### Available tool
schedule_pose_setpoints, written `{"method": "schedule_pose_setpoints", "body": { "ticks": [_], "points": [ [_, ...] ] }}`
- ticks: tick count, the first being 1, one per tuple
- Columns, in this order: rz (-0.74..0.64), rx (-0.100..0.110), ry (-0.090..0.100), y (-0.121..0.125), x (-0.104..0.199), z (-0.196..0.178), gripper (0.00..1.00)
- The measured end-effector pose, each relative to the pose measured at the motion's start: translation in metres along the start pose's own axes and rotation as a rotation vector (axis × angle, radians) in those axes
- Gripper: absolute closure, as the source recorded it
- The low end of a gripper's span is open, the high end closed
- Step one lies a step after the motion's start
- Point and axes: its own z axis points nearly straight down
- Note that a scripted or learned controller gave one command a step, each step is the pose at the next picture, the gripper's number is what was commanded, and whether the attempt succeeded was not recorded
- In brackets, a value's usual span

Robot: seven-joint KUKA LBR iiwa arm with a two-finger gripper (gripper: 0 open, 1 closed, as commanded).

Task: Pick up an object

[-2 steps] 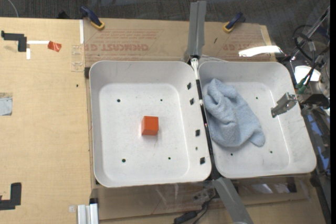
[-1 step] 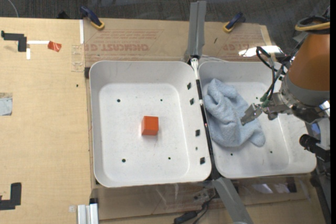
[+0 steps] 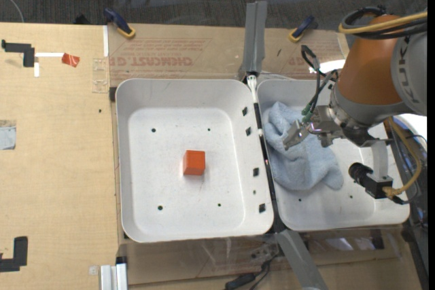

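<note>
A light blue cloth [image 3: 299, 154] lies crumpled in the right bin [image 3: 340, 214], toward its left side. My gripper [image 3: 296, 135] hangs over the cloth's upper middle, its metal fingers pointing left and down onto the fabric. The arm's grey and orange wrist [image 3: 370, 78] covers the bin's upper right part. A small orange-red cube [image 3: 194, 162] sits near the middle of the left bin [image 3: 136, 146], well apart from the gripper.
A grey divider bar [image 3: 255, 37] runs between the bins at the back. Blue-and-yellow clamps [image 3: 119, 22] hold cardboard behind the bins. Cables and a black fitting [image 3: 370, 176] hang off the arm over the right bin's right side.
</note>
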Motion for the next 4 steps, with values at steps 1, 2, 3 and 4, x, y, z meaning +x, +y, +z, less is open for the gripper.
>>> {"method": "schedule_pose_setpoints", "body": {
  "ticks": [1, 2, 3, 4],
  "points": [
    [-0.083, -0.001, 0.000, -0.021, -0.008, -0.038, 0.00],
    [-0.065, 0.001, 0.000, 0.049, 0.009, -0.013, 0.00],
    [-0.074, 0.000, -0.001, 0.106, 0.032, 0.000, 0.00],
    [-0.036, -0.002, -0.002, 0.124, -0.040, -0.034, 0.00]
  ]
}}
